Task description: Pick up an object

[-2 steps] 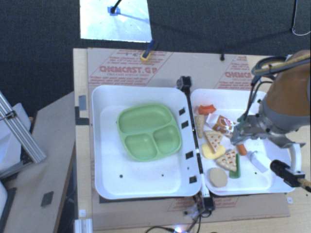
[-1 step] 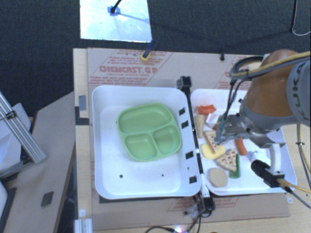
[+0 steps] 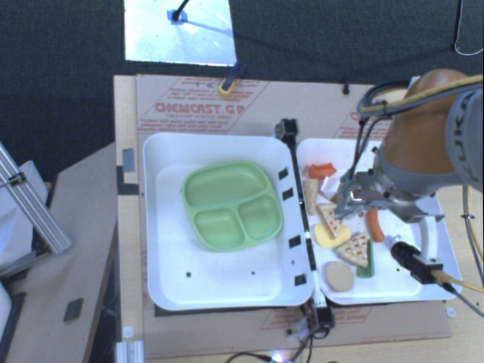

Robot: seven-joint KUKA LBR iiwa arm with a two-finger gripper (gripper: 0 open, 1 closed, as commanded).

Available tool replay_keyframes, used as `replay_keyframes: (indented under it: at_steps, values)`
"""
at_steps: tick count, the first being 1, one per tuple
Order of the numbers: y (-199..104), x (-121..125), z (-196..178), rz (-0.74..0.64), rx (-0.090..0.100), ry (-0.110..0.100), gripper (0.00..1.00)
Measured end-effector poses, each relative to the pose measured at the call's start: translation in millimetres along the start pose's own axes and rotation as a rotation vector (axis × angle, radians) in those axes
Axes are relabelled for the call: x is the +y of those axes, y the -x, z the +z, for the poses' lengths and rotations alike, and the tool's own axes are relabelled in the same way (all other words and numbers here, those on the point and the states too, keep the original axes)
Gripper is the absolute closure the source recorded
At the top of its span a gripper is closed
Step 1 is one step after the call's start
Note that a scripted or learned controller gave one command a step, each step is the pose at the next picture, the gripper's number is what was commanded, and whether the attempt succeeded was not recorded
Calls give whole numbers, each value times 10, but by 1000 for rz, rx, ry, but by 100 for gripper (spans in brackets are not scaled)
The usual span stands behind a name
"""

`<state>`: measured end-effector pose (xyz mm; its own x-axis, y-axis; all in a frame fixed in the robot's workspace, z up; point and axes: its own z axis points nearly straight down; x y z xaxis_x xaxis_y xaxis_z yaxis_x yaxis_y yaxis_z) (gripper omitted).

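Hovering pincer just above the pizza slice.

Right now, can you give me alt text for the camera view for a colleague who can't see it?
The arm's gripper hangs low over toy food in the right bin, near a pizza slice, a sausage and a round cookie. The left bin holds a green divided tray.

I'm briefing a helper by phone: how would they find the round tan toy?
Look in the right white bin, at its near corner beside the divider. The round tan cookie lies there, just below the pizza slice. It is the one plain, flat disc among the colourful pieces.
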<state>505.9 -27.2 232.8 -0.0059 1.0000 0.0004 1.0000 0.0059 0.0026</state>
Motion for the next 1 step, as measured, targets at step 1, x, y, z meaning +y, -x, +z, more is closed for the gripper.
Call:
replay_keyframes:
  at_steps: [1]
  values:
    - [-143,-67,97,-1,0,-2,100]
